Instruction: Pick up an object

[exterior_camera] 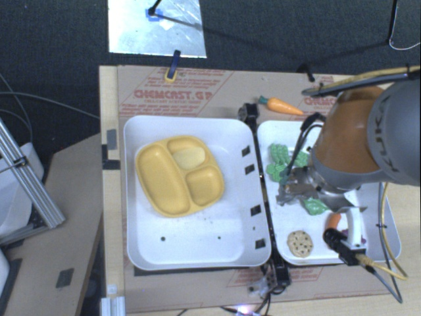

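Several green pieces (281, 158) lie crowded in the right bin (273, 224), just beside the tool (289, 193). You cannot tell its state. You risk a miss: the pieces may slide or tangle.

The arm (368, 137) hides much of the right bin (283, 242) and its green toys (281, 158).

One fixed camera looks down at a slant on the table (164, 87), taking in both white bins (197, 242).
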`<state>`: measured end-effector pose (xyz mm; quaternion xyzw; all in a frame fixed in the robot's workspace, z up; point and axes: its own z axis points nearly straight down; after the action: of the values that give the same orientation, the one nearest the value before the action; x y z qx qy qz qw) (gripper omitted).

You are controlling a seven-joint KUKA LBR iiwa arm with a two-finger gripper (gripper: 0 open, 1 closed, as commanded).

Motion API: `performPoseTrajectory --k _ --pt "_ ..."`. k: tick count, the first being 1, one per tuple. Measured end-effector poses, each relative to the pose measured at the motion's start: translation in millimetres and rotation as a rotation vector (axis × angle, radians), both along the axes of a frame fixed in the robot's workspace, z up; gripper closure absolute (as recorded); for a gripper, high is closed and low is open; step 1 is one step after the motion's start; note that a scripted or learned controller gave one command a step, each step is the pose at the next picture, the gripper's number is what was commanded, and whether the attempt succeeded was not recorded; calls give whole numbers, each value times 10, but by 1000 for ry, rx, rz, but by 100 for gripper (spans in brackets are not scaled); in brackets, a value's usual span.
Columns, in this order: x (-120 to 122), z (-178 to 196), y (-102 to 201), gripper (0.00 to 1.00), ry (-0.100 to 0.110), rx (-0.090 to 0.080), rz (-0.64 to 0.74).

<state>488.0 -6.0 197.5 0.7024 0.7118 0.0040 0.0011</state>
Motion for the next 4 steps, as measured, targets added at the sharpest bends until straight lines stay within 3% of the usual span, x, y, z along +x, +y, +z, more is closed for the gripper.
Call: performPoseTrajectory --k 1,2,3,4 --pt "-5 465 722 100 2 0 -1" --pt "-10 444 669 0 5 -3 -10" --pt "0 552 671 100 3 -3 -5" --pt "-18 1180 1950 100 0 3 4"
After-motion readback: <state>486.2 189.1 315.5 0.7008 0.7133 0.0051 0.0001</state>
